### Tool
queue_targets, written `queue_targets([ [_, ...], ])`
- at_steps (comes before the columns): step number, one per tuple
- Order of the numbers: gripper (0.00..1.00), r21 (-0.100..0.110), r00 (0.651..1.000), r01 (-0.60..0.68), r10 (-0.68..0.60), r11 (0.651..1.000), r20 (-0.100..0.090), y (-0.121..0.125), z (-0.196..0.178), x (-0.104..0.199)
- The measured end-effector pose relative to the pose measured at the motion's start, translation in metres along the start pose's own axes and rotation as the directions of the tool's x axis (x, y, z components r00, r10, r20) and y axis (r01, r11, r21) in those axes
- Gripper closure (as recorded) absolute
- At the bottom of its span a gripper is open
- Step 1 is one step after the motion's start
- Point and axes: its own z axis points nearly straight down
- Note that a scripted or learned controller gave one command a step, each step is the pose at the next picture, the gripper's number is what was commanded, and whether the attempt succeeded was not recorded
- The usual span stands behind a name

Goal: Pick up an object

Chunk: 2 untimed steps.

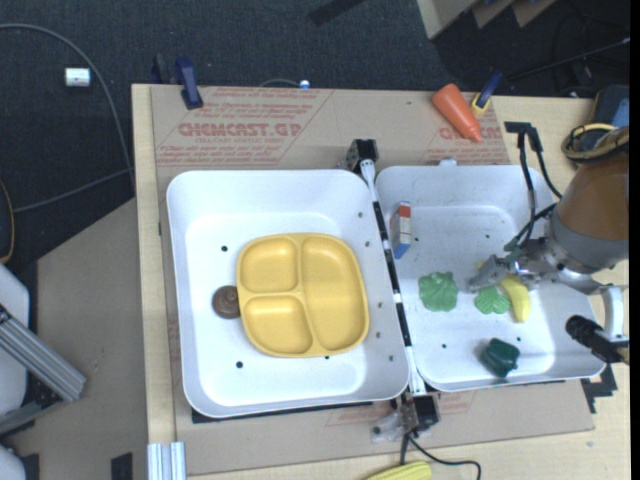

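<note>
In the right bin lie a light green leafy piece, a second green piece, a yellow banana-like piece and a dark green object near the front wall. My gripper reaches in from the right and sits low just above the second green piece and the yellow piece. Nothing is visibly lifted. The left bin holds a yellow divided plate with a small brown round object at its left edge.
A small red, white and blue item lies by the right bin's left wall. An orange object and a blue clamp rest on the cardboard behind the bins. Cables run along the right bin's back right.
</note>
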Motion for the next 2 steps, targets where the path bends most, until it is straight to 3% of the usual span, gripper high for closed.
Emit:
queue_targets([
  [1, 0.00, 0.000, 1.000, 0.001, -0.001, 1.000, -0.001, -0.0193, -0.0001, 0.0472],
  [2, 1.00, -0.001, 1.000, 0.000, 0.000, 1.000, 0.000, -0.0190, -0.0100, 0.0471],
])
